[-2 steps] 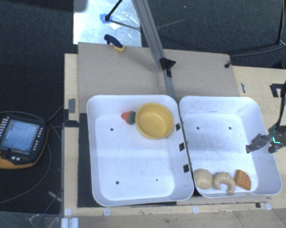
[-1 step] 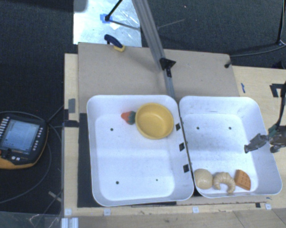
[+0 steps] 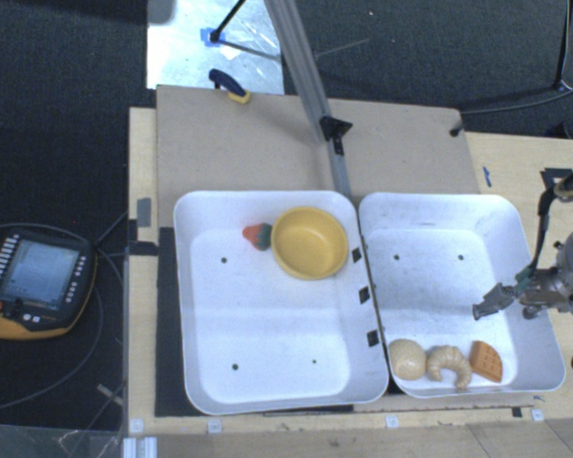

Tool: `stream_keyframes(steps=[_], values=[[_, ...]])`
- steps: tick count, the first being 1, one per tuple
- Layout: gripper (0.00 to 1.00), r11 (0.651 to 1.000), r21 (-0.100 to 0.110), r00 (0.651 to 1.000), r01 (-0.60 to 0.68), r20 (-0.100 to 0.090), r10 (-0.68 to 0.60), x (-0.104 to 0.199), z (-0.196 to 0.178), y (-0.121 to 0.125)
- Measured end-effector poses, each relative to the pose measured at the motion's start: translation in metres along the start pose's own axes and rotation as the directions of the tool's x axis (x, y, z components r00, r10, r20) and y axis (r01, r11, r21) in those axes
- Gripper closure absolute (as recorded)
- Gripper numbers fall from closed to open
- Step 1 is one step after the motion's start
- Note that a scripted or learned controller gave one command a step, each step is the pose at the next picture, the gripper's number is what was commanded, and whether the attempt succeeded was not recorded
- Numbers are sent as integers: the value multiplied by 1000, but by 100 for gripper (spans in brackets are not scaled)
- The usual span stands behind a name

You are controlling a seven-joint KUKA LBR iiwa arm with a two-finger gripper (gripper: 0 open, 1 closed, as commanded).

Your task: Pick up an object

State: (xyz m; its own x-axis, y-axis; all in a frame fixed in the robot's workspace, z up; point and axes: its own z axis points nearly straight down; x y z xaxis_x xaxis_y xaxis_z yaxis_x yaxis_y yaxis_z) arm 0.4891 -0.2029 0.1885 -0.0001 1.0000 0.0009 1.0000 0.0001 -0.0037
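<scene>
white bins, gripper over the right one

white plastic left bin (image 3: pixel 263 363) holds a yellow bowl (image 3: pixel 309 242) with a small red-and-green toy (image 3: pixel 257 235) touching its left side. right bin (image 3: pixel 437 229): gripper (image 3: pixel 490 304) hovers near its right wall, nothing between the fingers; how far open, cannot tell. along the near wall sit a croissant (image 3: pixel 450 362), pale roll (image 3: pixel 407 358), orange waffle piece (image 3: pixel 486 360). best approach: descend straight onto the waffle, clear of the wall.

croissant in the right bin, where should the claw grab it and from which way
Grip the croissant across its thick middle, coming straight down from above. It lies flat near the right bin's front wall, with a pale roll on one side and a waffle piece on the other, so close front to back, not sideways. The claw hovers just behind it.
</scene>
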Motion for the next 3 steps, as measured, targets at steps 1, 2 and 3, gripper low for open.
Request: stream_keyframes(steps=[1,2,3], values=[[0,1000,0,1000,-1,0,1,-9,49,4],[0,1000,-1,1000,0,0,0,-8,100,3],[100,1000,-5,1000,0,2,0,-9,88,5]])
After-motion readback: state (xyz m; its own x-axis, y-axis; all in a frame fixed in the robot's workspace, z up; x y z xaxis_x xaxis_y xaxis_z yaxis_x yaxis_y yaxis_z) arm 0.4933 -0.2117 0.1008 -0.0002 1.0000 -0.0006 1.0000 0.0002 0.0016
